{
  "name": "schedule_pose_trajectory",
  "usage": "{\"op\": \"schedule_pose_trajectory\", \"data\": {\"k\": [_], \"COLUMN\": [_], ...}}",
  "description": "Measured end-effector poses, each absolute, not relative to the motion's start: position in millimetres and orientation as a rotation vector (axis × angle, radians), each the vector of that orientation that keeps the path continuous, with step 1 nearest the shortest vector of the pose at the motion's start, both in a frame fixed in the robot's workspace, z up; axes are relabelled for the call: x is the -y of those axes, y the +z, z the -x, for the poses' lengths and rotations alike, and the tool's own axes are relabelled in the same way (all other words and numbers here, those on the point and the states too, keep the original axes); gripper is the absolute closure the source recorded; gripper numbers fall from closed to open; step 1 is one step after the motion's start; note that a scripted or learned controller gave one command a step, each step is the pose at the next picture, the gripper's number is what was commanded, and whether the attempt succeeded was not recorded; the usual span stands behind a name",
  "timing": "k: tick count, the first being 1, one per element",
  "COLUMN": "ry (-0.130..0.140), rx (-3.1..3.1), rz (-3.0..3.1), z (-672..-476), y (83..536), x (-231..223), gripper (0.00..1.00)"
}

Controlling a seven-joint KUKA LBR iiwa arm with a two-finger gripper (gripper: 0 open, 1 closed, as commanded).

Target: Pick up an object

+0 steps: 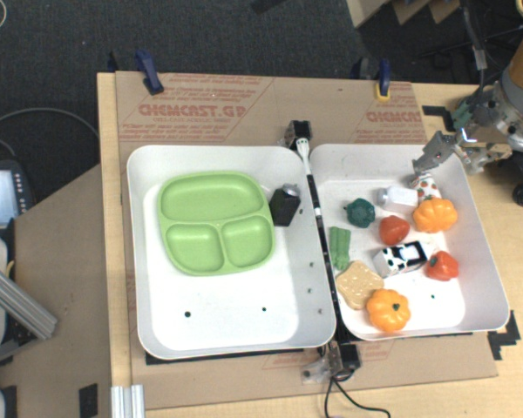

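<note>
The claw (429,159) is hovering over the far right corner of the right bin (484,299); whether it is gripping anything I cannot tell. Below it, toy foods are lying clustered: an orange pumpkin (435,215), a tomato (394,229), a cracker (358,284). A green divided plate (215,222) is sitting in the left bin (222,325).

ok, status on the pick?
Hand over right bin's far corner, nothing seen in it. Toys bunched below: orange pumpkin, red tomato nearest. Left bin: green tray.
</note>
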State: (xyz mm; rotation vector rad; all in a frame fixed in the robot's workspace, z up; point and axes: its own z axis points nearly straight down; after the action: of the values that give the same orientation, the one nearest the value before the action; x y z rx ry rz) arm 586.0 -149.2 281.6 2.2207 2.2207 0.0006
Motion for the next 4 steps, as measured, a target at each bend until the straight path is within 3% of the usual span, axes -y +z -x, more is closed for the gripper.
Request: {"op": "schedule_pose_trajectory", "data": {"k": [1, 2, 3, 4], "ry": [-0.006, 0.008, 0.018, 0.003], "rx": [-2.232, -2.218, -2.209, -2.219], "rz": [-2.224, -2.215, -2.207, -2.216], "z": [-553.0, -530.0, -552.1, -549.8], "y": [219, 103, 294, 295], "x": [99, 96, 114, 112], "gripper": [0.00, 0.00, 0.00, 1.00]}}
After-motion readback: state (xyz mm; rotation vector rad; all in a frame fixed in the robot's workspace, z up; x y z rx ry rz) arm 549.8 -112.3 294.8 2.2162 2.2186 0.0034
